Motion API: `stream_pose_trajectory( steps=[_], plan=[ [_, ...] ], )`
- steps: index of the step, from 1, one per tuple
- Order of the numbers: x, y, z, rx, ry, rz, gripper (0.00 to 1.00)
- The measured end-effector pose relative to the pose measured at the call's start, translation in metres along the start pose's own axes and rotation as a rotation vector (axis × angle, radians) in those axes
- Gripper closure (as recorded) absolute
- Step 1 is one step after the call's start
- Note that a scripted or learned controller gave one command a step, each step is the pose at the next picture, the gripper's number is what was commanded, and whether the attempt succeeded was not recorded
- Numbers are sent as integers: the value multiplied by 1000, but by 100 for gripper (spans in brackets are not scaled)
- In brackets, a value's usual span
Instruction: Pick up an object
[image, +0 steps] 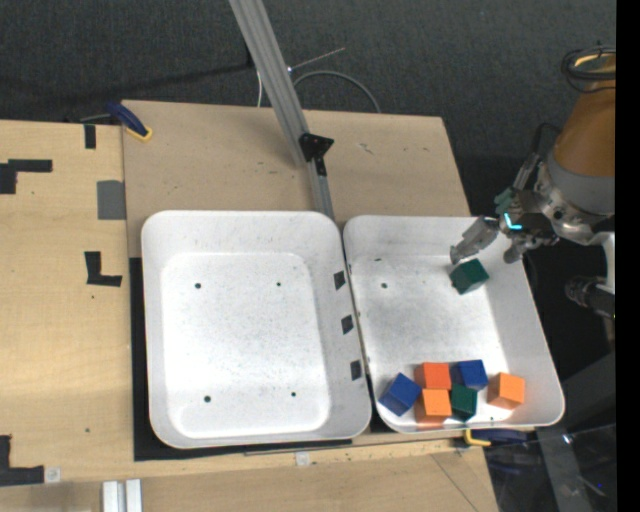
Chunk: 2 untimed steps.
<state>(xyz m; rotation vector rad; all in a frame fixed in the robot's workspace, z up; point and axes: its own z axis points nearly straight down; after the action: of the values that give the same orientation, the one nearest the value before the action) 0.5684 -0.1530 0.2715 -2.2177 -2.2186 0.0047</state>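
The left bin (245, 225) is lying bare; in the right bin (400, 235) a cluster of blocks (452, 388) is sitting along the near edge; a dark green block (468, 275) is resting tilted near the far right wall, just below and left of the gripper (492, 236); whether its fingers are apart or together, I cannot tell.

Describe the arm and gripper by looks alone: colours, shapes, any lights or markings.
The arm enters from the right as a rounded body with a broad orange band above a grey wrist section. The gripper is pale grey metal with slim fingers, and a small cyan light glows at its base. Dark cabling runs alongside the wrist.
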Motion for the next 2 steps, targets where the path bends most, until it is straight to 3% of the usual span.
stream_pose_trajectory(
  steps=[1, 2],
  plan=[
    [0, 1, -3, -4, -1, -2, 0],
    [5, 2, 61, 2, -1, -1, 0]
  ],
)
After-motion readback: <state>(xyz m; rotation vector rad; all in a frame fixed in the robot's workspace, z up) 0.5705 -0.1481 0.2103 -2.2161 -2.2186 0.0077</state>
